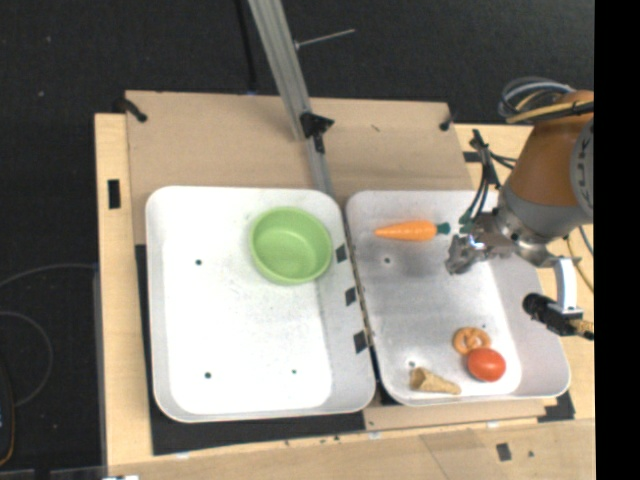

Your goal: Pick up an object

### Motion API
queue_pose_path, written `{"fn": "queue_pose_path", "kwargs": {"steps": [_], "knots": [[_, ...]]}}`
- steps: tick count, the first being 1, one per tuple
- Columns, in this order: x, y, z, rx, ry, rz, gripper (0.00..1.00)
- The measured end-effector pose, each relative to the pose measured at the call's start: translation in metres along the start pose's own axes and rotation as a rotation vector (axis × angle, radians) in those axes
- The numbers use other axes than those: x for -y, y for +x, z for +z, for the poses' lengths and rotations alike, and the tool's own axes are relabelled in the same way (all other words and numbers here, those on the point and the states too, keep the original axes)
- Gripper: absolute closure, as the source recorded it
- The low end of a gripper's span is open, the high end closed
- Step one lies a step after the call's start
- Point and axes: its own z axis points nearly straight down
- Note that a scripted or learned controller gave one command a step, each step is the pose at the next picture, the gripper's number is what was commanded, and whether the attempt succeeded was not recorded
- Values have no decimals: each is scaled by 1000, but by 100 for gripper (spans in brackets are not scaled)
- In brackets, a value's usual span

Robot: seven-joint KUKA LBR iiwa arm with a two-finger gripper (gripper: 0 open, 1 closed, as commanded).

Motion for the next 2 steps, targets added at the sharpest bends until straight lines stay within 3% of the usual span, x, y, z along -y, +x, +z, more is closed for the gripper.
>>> {"fn": "queue_pose_path", "kwargs": {"steps": [1, 2], "knots": [[-1, -2, -43, 1, 0, -7, 100], [-2, 44, -47, -2, 0, -14, 100]]}}
